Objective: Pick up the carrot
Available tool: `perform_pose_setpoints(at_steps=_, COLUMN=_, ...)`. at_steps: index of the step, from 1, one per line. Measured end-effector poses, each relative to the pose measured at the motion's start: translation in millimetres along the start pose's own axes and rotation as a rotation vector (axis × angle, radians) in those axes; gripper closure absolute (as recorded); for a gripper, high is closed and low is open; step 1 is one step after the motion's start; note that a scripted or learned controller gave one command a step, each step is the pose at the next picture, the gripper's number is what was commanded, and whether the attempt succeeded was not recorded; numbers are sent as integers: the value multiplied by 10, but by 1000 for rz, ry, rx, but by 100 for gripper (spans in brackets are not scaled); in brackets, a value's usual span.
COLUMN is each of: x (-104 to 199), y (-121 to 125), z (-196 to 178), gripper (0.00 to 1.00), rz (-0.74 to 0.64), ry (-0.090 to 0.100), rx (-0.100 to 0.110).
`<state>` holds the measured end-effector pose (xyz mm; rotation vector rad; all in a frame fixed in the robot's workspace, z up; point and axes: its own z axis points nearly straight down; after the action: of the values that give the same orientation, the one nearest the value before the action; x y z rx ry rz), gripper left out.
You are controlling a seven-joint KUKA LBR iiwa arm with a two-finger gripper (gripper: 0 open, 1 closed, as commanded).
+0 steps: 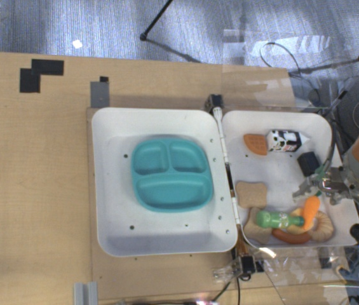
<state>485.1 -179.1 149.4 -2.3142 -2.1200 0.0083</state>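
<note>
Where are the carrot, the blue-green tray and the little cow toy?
carrot (310, 211), camera view, middle of its orange body.
blue-green tray (171, 173), camera view, its centre ridge.
cow toy (285, 141), camera view, its spotted body.

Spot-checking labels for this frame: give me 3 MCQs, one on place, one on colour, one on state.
1. Where is the carrot?
A. left bin
B. right bin
C. on the bench

2. What colour is the divided tray?
A. teal
B. red
C. yellow

3. How does the gripper stand relative to the carrot?
A. far off, over the left bin
B. right by the carrot's upper end
C. outside both bins, over the bench

Answers:
1 B, the carrot lies in the right bin's lower part, next to a green toy.
2 A, the tray in the left bin is teal.
3 B, the gripper sits just above the carrot's top.
</note>
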Motion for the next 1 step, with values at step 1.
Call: perform_pose_setpoints(at_steps=1, x=10, y=152, z=608, gripper=0, rz=-32, ry=0, rx=-17)
